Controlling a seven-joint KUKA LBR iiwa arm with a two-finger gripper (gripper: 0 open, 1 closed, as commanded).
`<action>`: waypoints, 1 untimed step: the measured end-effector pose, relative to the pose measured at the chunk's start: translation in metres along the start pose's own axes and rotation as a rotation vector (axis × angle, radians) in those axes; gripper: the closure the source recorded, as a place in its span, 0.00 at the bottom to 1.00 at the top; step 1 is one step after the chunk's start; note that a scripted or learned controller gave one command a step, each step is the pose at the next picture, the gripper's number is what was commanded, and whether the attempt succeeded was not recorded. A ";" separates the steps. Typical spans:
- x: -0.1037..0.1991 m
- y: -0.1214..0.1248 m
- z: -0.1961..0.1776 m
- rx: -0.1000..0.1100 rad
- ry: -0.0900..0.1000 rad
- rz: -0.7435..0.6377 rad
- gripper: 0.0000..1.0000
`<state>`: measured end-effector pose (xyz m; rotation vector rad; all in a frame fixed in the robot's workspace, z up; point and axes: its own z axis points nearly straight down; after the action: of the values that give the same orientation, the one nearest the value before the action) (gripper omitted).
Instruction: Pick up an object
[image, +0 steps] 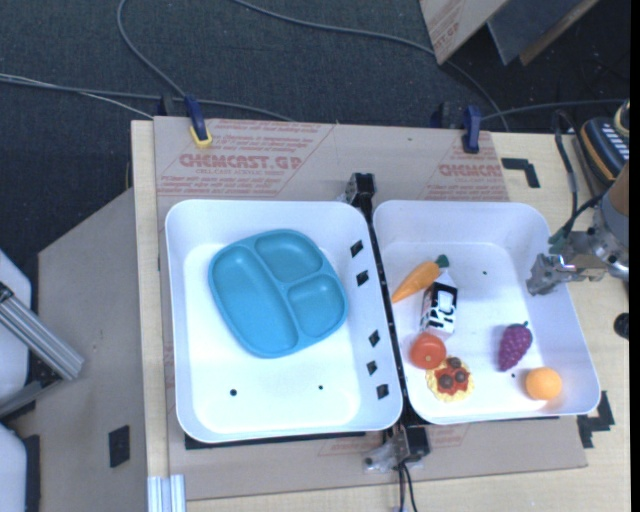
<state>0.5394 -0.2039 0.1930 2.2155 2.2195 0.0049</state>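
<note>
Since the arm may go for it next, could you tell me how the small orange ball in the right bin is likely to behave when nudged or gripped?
The orange ball looks round and smooth, so it would probably roll at a glancing touch. It lies close to the right bin wall, which may stop it rolling but crowd a finger. Its sheen suggests hard plastic, likely light and somewhat slippery.

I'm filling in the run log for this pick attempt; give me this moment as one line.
phase: approach | gripper: over right bin's right rim, nothing seen held | right bin: carrot, grapes, orange | left bin: blue plate

Carrot (415, 281), tomato (428, 351), grapes (514, 346) and orange (543, 383) lie in the right bin (566, 300).
</note>
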 end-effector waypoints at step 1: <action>-0.001 -0.001 -0.065 -0.002 -0.002 0.000 1.00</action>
<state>0.5382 -0.2048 0.2578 2.2134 2.2176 0.0059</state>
